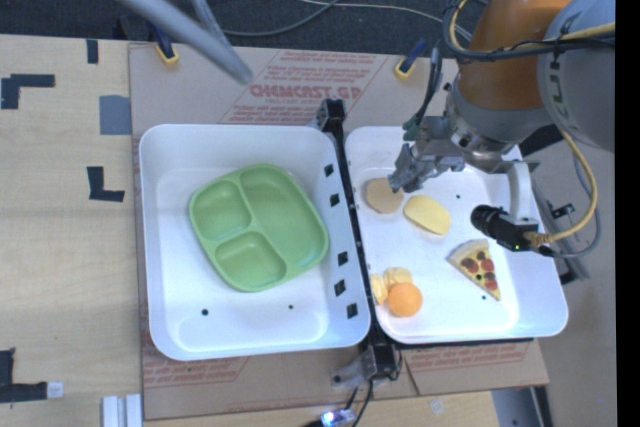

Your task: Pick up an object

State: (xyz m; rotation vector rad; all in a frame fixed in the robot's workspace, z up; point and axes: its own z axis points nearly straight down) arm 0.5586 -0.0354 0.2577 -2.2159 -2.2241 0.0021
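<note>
Two shallow white plastic bins sit side by side on brown cardboard, meeting at a black clipped seam down the middle of the frame. The left bin holds a smooth, pale green plastic tray with three rounded compartments, lying tilted near the bin's centre with bare white floor all around it, widest along the lower edge.

The right bin carries small toy foods: a flat round tan cookie-like disc, a soft-looking rounded yellow block just beside it, a triangular pizza slice with red dots toward the lower right, and a matte orange ball touching a lumpy pale yellow piece near the seam.

The grey arm's dark metal gripper hangs at the upper middle of the right bin, its tips just above the tan disc's upper right rim. Whether they are spread or together cannot be told; nothing is seen between them.
</note>
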